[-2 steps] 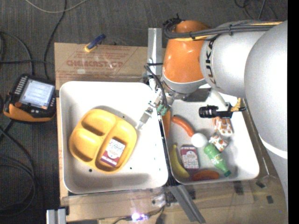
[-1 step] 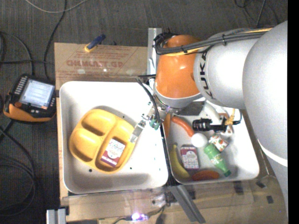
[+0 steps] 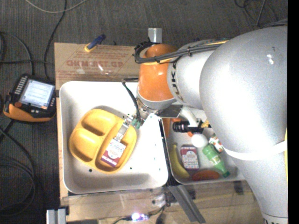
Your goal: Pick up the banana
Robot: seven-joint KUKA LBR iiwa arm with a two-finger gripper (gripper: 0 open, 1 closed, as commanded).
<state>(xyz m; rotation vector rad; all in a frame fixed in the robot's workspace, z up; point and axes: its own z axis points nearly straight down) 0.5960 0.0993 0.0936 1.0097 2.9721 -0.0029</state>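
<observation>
Arm (image 3: 219, 83) fills the right half of the frame, elbow over the right bin (image 3: 175, 174), orange wrist band reaching toward centre. Left bin (image 3: 70, 181) sits centre-left and carries a yellow divided tray (image 3: 88, 134). A small packet (image 3: 112, 154) lies in the tray's lower right compartment.

Hand (image 3: 131, 123) is over the left bin, at the tray's upper right edge, just right of frame centre. Can't tell whether it's apart or together; too small and partly masked by cabling. Nothing visibly clamped.

Banana (image 3: 177, 161) is in the right bin, against its left wall, lower centre-right of frame, beside a red-labelled can (image 3: 189, 157) and a green bottle (image 3: 216, 158). From the hand it lies right and down, across the wall between the bins.

Banana's long axis runs roughly top to bottom in frame, slightly curved, lower end bending right. My read: a grasp across the short width suits it, so approach needs a shift right first.
</observation>
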